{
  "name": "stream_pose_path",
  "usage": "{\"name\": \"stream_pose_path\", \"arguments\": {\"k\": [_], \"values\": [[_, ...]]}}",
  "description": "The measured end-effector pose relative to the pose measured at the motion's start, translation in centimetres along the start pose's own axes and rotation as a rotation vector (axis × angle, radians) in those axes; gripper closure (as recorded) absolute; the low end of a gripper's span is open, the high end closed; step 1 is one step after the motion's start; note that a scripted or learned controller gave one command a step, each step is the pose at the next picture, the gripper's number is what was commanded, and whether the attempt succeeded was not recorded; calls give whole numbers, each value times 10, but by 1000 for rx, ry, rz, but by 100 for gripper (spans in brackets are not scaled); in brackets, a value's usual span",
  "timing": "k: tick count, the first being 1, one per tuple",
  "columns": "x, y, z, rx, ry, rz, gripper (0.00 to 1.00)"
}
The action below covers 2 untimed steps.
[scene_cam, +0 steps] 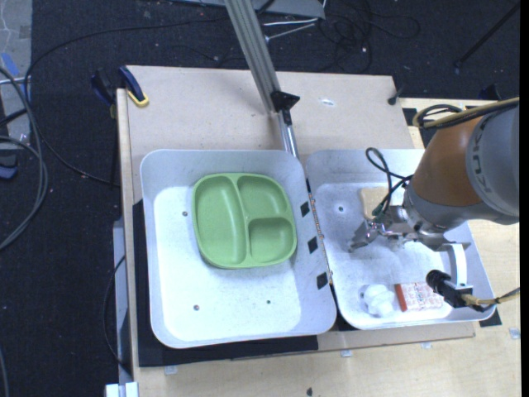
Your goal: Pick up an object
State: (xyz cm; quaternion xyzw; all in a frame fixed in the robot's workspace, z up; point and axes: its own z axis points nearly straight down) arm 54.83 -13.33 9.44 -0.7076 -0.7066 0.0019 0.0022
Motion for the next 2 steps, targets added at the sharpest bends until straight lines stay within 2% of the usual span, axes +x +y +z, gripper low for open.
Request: {"name": "stream_pose_path", "arguments": {"k": [1,2], "values": [[0,1,1,-7,-1,-1,0],[-1,2,-10,-12,-3,1,100]]}}
